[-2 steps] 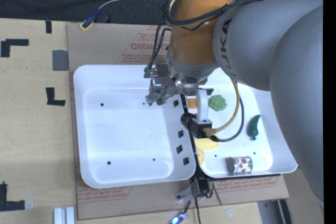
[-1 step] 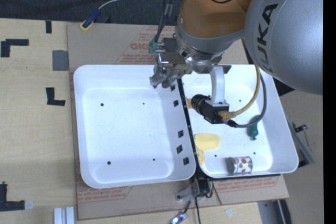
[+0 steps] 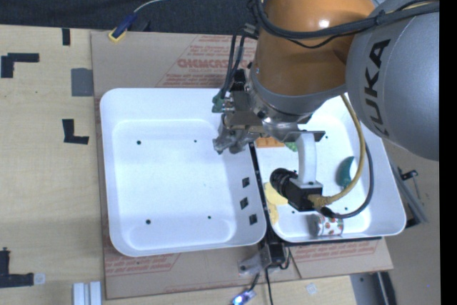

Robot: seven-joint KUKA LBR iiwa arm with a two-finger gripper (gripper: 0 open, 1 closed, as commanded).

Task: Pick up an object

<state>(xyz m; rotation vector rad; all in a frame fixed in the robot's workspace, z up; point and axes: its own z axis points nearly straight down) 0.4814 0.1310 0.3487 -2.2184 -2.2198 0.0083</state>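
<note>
My gripper (image 3: 230, 139) hangs low over the right edge of the left white bin (image 3: 128, 153), close to the divider between the two bins. The wrist and the orange band (image 3: 314, 11) above it cover much of the right bin (image 3: 378, 218). Around the arm I see a teal object (image 3: 346, 169) at the right, a yellow object (image 3: 274, 195) near the divider, an orange piece (image 3: 267, 143) with a green bit (image 3: 291, 147) beside it, and a small white cup with red dots (image 3: 328, 226) at the front edge. I see nothing held in the gripper.
Both bins rest on a brown cardboard sheet (image 3: 164, 61) on the bench. A black cable and a black cylinder (image 3: 287, 186) hang from the wrist over the right bin. A cable with a blue and yellow plug (image 3: 123, 28) lies at the back.
</note>
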